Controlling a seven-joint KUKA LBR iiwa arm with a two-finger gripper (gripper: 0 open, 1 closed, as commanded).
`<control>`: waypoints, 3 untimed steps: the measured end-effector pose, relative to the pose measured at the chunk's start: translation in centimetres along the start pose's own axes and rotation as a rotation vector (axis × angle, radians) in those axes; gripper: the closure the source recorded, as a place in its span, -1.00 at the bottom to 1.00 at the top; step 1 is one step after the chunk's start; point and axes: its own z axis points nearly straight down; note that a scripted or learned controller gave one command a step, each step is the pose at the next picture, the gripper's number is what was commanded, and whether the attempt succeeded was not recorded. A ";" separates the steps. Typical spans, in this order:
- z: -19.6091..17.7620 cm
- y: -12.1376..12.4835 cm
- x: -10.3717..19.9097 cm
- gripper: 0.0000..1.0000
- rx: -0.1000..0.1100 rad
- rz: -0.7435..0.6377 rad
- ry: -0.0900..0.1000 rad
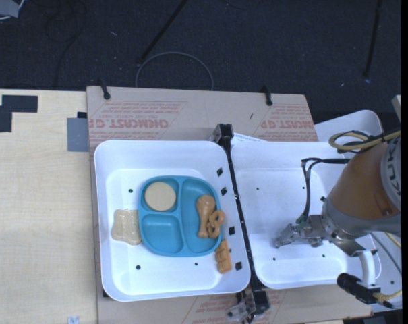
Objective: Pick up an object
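Both bins (116, 181) look like smooth white plastic, faintly glossy; the blue tray (173, 238) is matt plastic; under them lies printed brown cardboard (190, 113) on pale wood-grain bench (35, 214); the gripper (291, 236) shows dull grey metal; floor (257, 32) is dark rough carpet

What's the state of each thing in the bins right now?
Blue tray: flat in the left bin, upright.
Round cracker: lying in the tray's top-left compartment.
Pretzel pieces: lying in the tray's right compartment.
Beige piece: on the bin floor, against the tray's left edge.
Small brown piece: on the bin floor by the tray's lower right corner.
Gripper: low over the right bin, holding nothing visible.
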 end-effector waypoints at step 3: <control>-11.5 1.1 -0.7 1.00 -0.006 -0.003 -0.002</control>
